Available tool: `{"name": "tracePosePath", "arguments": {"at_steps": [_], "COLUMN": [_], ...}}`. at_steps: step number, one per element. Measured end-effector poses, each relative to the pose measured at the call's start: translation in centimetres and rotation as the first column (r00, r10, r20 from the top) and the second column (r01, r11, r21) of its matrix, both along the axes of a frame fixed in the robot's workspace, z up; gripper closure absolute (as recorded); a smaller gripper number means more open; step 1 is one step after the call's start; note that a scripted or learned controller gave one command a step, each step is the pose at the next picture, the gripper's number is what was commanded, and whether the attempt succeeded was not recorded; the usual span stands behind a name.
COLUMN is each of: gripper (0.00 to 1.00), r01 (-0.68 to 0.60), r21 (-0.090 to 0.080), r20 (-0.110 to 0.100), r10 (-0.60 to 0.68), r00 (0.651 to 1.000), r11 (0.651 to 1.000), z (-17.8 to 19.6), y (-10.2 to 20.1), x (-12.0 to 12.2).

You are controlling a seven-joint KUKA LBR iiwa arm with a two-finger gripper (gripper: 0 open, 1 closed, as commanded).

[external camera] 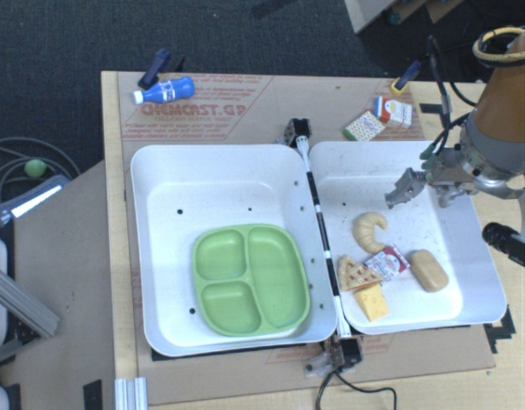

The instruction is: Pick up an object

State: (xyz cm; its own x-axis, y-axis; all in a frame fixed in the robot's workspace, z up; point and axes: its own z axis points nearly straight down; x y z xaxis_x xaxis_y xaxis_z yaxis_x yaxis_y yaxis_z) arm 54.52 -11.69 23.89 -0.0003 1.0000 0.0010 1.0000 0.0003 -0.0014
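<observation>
The tabletop (245, 109) is a brown board with faded red printed letters, and around it the floor is a dark carpet. On it two shallow white bins stand side by side, touching along the middle. The left bin (160, 186) holds a green divided plate (249, 278) with three compartments.

In the right bin (475, 297) a croissant (370, 229) lies near the centre. Nearer to me lie a small red and white packet (386, 263), a waffle-like cracker (354, 274), a yellow cheese wedge (372, 301) and, to the right, a tan bread roll (429, 270).

The arm comes in from the right, and its pincer (405, 190) hangs over the far part of the right bin, just beyond the croissant. The fingers (397, 195) look slightly apart and I see nothing between them.

On the far side of the tabletop lie a blue and white bottle (164, 90) and two small cartons (377, 120). At the left, some cables and a green ball (35, 168) lie on the floor.
</observation>
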Motion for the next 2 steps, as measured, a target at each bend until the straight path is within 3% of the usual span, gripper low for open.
{"name": "tracePosePath", "arguments": {"at_steps": [1, 2], "gripper": [0.00, 0.00], "r01": [0.000, 0.001], "r21": [-0.001, 0.000], "r20": [0.002, -0.001], "r10": [0.000, -0.001], "r00": [1.000, 1.000], "r11": [1.000, 1.000], "z": [-15.44, -15.44], "y": [2.09, 1.27], "x": [-0.42, -1.08]}}
